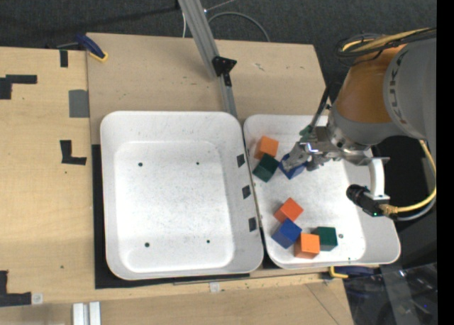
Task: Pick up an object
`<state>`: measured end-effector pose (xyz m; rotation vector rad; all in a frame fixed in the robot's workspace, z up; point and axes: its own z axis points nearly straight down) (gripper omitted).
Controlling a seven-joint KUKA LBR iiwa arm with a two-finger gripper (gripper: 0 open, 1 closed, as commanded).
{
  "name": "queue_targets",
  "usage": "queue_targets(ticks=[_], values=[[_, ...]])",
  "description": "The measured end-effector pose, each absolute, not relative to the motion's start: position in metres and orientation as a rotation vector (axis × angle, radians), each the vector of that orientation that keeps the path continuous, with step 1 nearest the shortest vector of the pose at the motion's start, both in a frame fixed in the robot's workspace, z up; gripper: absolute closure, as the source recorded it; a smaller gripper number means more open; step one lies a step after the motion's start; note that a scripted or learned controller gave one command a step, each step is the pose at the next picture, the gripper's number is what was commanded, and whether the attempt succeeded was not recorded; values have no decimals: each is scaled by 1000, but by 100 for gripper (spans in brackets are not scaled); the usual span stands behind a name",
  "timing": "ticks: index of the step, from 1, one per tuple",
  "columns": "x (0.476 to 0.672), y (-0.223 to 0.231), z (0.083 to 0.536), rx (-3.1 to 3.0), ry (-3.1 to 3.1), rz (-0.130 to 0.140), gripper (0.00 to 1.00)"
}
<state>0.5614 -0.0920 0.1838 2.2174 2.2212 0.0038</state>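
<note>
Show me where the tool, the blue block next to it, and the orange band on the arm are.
tool (303, 155): camera view, between its fingertips
blue block (291, 167): camera view, its top face
orange band (362, 93): camera view, its curved side

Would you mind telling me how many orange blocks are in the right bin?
3. One orange block sits near the bin's top left, one lies mid-bin, and one rests near the bottom edge. The arm may hide others.

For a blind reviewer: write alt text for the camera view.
The gripper reaches from the right into the right bin, its tip at a blue block beside orange and green blocks. Four more blocks cluster nearer the bin's front; the left bin sits alongside.
</note>
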Motion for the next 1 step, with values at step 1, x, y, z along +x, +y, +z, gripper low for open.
queue_targets(ticks=[1], values=[[559, -90, 246, 2217, 2221, 4, 100]])
